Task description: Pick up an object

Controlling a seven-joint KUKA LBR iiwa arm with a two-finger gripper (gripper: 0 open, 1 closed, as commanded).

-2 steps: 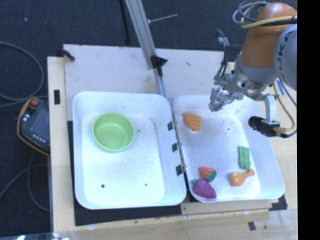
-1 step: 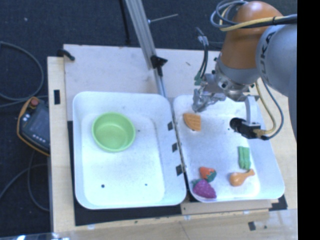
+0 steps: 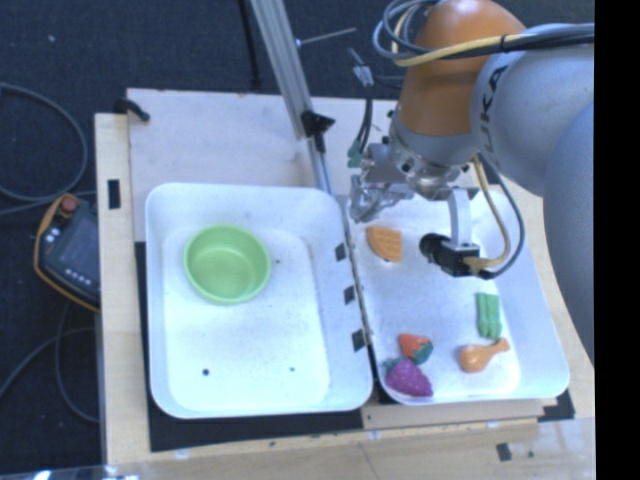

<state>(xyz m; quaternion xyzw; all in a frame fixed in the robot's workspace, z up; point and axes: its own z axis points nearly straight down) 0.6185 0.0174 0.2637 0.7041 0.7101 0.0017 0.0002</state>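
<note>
You can't tell the gripper's (image 3: 368,206) state; it hangs just above the orange wedge (image 3: 385,244), near the bin divider (image 3: 352,288).

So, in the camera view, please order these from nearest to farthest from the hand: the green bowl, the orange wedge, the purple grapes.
Measured from the hand:
1. Orange wedge, right bin, just below the hand.
2. Green bowl, left bin.
3. Purple grapes, right bin's near edge.

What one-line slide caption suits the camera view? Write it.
Grey KUKA arm's gripper hovers above an orange toy wedge in the right white bin.
</note>
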